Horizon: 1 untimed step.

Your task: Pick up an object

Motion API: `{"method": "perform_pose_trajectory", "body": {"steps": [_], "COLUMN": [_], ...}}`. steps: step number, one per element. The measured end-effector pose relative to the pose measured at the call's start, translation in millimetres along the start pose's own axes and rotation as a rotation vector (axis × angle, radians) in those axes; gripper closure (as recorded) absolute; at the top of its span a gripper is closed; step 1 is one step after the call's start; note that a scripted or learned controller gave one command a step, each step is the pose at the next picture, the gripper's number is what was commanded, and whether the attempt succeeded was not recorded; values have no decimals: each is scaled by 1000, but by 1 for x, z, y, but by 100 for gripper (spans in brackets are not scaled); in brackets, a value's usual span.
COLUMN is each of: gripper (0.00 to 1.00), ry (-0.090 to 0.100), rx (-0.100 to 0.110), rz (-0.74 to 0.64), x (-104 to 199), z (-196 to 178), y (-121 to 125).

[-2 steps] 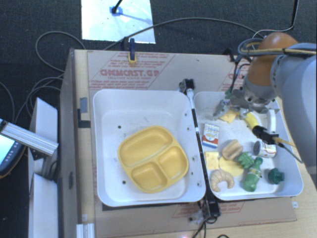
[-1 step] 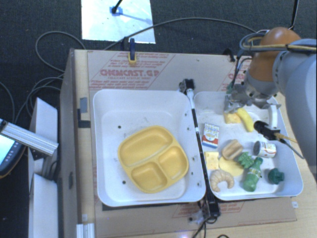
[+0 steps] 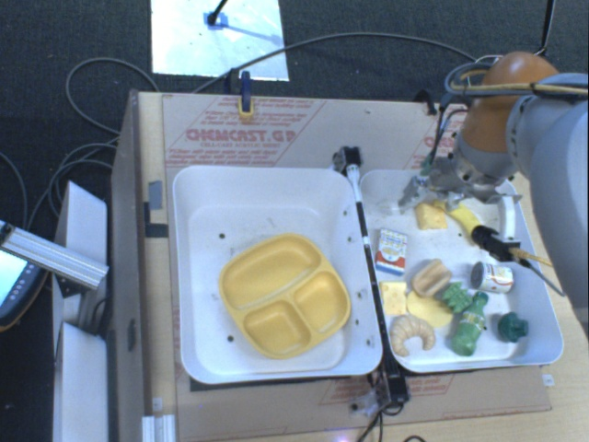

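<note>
My gripper [image 3: 421, 191] hangs low over the far end of the right bin [image 3: 545, 337], just above a yellow cheese wedge [image 3: 430, 216]. Nothing can be seen held in it. Nearer in the same bin lie a small red, white and blue carton [image 3: 391, 251], a bread roll [image 3: 429, 277], a croissant [image 3: 412, 334], a green bottle [image 3: 468, 325], a pale yellow cheese slice [image 3: 394, 297] and a dark green piece [image 3: 513, 325].
The left bin [image 3: 207, 210] holds a yellow divided plate [image 3: 285, 295]. A small white can [image 3: 494, 277] and a green leafy toy [image 3: 455, 296] sit mid right bin. The wall between the bins [image 3: 366, 247] runs just left of the gripper.
</note>
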<state>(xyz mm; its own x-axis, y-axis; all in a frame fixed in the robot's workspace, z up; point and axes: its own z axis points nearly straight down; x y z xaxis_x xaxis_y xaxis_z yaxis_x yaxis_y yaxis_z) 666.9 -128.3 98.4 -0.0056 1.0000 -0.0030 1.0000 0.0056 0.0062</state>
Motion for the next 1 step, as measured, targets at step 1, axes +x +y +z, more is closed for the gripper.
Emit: {"method": "perform_pose_trajectory", "body": {"steps": [1], "gripper": [100], "ry": [-1], "rx": [-4], "rz": [-3], "x": [0], "z": [-12], "y": [1]}}
